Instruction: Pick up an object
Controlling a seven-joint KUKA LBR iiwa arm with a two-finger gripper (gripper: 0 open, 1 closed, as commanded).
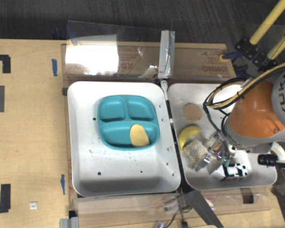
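Camera view, tan bench (23, 141), two white bins (85, 165), dark floor (133, 4).

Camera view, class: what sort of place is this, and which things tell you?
Probably a robotics lab: a robot arm reaches over two white bins, one with a teal divided tray, on a cardboard-topped bench.

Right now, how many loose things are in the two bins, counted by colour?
Teal: 1, the divided plate in the left bin.
Yellow: 2, the oval piece on that plate and the round fruit in the right bin.
Tan: 1, the flat disc.
Speckled: 1, the lump.
Black and white: 1, the small block.
Total: 6
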